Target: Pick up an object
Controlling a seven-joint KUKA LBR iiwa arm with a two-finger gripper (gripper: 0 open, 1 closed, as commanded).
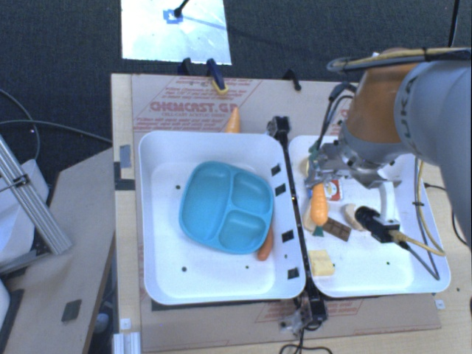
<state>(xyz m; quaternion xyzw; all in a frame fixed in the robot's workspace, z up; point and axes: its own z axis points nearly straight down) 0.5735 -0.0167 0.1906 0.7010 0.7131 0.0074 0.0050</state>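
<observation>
Tool (318, 174) just above orange carrot (318, 206) in right bin (369, 279), finger state unclear

Two white bins (221, 290), one blue plate (225, 206), perhaps three carrots (318, 205).

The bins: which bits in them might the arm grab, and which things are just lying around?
Might be grabbed:
carrot under the gripper
yellow block
brown piece
blue tray
carrot by the tray

Just lying about:
clamp
silver sheet
cardboard
carrot behind the bin
</observation>
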